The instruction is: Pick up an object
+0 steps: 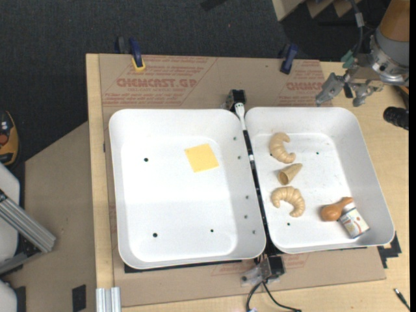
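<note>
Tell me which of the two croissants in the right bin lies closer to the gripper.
The upper croissant, at the bin's far end toward the gripper. The other croissant lies nearer the camera, beyond the small cone.

Both bins white, with small black dots on the floors. Left bin: one flat yellow square. Right bin: two tan croissants, tan cone, orange-brown piece, white bottle with red markings. Board under the bins pale brown with red lettering. Clamps blue, one with a yellow tip. Gripper grey. Floor dark grey.
</note>
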Controlling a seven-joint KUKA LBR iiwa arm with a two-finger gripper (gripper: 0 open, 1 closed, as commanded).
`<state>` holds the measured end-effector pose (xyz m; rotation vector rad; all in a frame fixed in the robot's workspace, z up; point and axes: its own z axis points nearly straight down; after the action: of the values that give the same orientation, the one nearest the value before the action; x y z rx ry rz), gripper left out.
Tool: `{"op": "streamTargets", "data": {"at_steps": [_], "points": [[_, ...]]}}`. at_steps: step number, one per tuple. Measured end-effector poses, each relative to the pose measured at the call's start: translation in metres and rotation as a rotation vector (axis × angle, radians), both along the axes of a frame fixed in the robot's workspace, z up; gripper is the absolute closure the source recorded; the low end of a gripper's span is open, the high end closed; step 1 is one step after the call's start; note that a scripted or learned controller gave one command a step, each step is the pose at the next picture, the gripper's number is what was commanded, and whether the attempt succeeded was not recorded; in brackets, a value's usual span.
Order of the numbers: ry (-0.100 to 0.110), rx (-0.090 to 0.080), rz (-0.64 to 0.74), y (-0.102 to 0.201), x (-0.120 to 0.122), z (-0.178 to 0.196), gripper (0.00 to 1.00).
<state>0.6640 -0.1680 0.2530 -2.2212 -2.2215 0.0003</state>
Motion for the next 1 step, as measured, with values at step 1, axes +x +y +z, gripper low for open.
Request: {"op": "streamTargets", "data": {"at_steps": [1], "points": [[-0.015,-0.005,0.001,-0.0113,0.0039,0.1099,0.0]]}}
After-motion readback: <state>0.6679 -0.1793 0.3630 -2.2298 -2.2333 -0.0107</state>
